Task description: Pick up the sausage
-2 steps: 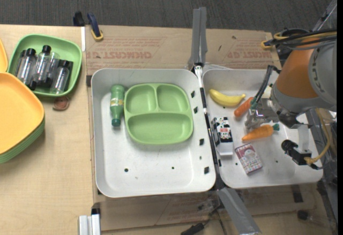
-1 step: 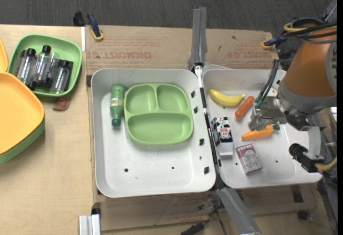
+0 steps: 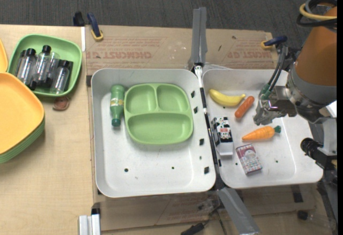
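The sausage (image 3: pixel 244 107) is a short orange-red link lying at a slant in the right bin (image 3: pixel 300 172), just right of a banana (image 3: pixel 226 98). My gripper (image 3: pixel 262 115) hangs over the right bin a little to the right of the sausage and above the carrot (image 3: pixel 261 133). Nothing shows between the fingers, and they stand apart from the sausage.
The right bin also holds a small black-and-white carton (image 3: pixel 223 131) and a pink box (image 3: pixel 249 159). The left bin (image 3: pixel 107 169) bears a green divided plate (image 3: pixel 158 113) and a green bottle (image 3: pixel 117 104). On the bench to the left stand a green tray of vials (image 3: pixel 44 65) and stacked orange plates (image 3: pixel 19 116).
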Tool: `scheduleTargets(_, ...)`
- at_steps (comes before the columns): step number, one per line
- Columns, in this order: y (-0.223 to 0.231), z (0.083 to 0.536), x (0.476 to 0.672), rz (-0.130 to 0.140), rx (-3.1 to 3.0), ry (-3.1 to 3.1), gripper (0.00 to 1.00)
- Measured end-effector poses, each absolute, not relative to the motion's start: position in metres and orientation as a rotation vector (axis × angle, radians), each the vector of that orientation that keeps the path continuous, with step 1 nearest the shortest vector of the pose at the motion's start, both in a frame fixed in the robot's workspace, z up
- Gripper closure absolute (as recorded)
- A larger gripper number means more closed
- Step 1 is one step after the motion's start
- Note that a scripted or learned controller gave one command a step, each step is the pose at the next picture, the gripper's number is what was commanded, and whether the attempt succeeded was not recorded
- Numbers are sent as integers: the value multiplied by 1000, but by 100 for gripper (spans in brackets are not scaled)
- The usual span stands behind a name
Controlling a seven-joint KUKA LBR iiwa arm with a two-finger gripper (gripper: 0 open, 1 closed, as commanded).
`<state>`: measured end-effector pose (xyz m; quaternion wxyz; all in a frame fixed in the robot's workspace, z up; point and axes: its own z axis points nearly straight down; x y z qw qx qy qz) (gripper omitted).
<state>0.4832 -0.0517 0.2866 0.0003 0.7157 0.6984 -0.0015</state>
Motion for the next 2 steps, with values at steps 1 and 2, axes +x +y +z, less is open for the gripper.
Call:
scheduleTargets(1, -92, 301, 505, -3, 1835, 2548, 100)
scheduleTargets(2, -128, 220, 514, -5, 2142, 2301, 100)
